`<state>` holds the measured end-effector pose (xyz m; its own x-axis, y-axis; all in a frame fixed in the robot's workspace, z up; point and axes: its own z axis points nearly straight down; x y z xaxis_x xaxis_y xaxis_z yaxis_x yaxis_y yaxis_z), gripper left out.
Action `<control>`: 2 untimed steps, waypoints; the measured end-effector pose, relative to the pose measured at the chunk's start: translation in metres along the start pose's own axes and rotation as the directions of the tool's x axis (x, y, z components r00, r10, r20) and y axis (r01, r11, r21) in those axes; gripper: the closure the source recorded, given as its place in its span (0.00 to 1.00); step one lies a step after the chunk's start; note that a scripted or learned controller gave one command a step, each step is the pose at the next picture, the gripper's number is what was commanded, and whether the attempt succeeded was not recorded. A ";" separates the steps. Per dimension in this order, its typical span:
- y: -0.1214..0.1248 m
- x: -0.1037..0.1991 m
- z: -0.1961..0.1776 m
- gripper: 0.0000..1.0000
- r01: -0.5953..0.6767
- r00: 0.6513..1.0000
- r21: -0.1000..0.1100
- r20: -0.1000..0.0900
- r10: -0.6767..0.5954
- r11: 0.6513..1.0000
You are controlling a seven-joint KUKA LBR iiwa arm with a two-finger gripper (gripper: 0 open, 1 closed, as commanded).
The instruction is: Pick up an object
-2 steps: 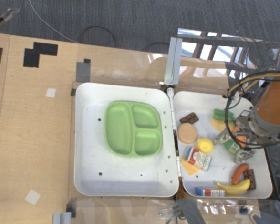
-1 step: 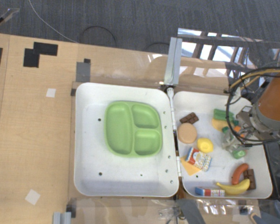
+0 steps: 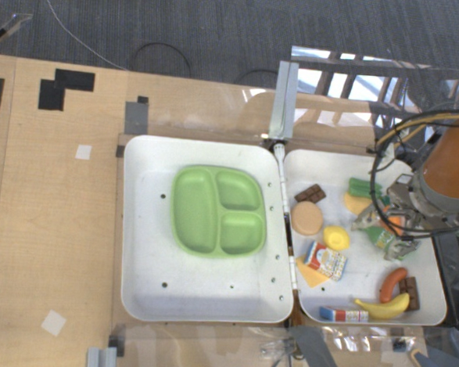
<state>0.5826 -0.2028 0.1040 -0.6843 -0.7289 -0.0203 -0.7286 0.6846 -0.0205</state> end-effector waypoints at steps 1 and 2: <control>0.004 -0.015 0.015 0.00 0.018 1.000 -0.009 -0.011 -0.018 1.000; -0.010 -0.048 0.017 0.00 0.070 0.998 -0.012 -0.010 -0.070 0.997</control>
<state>0.6237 -0.1746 0.0887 -0.6320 -0.7749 -0.0087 -0.7749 0.6321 -0.0100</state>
